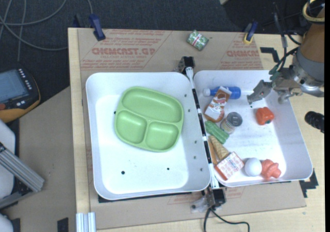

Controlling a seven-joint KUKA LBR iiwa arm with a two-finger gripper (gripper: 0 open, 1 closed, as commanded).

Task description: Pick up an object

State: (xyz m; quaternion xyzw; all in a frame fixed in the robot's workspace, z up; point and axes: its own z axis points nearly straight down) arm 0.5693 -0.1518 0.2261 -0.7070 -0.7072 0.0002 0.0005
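The jaws stand open and hold nothing; the gripper [270, 92] hangs over the far part of the right bin [295, 143]. Just below it lies a red pepper toy [264, 116] — near, not touched. Beside it sit a small can [233, 120] and a blue bottle [225, 92]. The left bin [100, 122] carries a green divided plate [149, 118].

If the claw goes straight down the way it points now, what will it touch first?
Probably the orange-red toy, which lies just below the claw in the right bin. Depth is unclear from this slanted view, so the claw could instead meet the bin floor beside it.
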